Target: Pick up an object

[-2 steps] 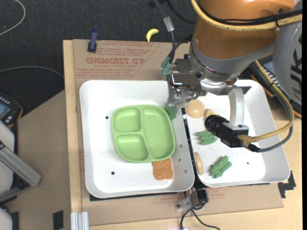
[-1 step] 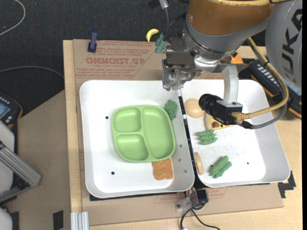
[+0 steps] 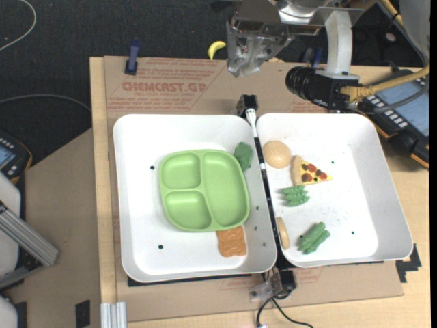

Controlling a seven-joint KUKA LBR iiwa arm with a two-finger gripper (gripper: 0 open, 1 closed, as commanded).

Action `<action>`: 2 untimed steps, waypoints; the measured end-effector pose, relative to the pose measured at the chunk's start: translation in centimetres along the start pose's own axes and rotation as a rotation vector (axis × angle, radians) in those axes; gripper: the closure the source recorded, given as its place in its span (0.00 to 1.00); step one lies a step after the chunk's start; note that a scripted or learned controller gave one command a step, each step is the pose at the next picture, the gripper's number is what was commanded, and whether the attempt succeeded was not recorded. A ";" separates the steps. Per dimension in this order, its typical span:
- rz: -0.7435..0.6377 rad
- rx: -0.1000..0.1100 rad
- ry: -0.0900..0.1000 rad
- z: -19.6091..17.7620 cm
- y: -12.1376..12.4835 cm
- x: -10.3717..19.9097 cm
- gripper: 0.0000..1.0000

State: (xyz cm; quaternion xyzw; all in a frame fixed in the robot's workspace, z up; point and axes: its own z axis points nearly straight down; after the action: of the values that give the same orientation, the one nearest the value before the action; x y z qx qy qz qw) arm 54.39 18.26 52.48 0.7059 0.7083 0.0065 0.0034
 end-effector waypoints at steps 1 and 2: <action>-0.003 0.009 -0.001 -1.1 -1.3 4.5 1.00; 0.004 0.031 -0.011 12.8 -5.3 4.1 1.00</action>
State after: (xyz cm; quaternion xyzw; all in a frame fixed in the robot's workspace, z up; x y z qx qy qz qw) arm 49.29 22.41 39.63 0.7072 0.7069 -0.0084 -0.0036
